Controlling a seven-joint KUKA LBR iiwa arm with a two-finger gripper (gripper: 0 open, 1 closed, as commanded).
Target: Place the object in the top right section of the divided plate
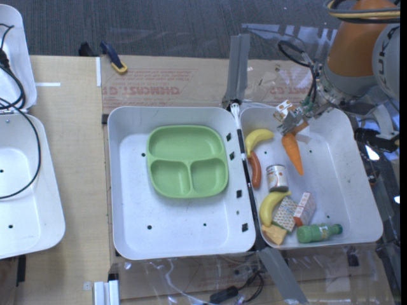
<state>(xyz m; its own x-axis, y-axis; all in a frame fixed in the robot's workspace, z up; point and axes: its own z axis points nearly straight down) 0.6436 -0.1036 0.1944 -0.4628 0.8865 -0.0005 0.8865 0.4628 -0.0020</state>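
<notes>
Camera view has the gripper [291, 127] pinching the carrot [292, 152] by its top, lifting it tip-down from the right bin [353, 189] toward the divided plate [187, 160].

Gripper [294, 121] over right bin [356, 189], touching carrot [292, 152]; plate [187, 161] in left bin [127, 221].

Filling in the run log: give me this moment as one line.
pincer over right bin, at carrot top | grip: cannot tell | plate in left bin, no food on it
</notes>
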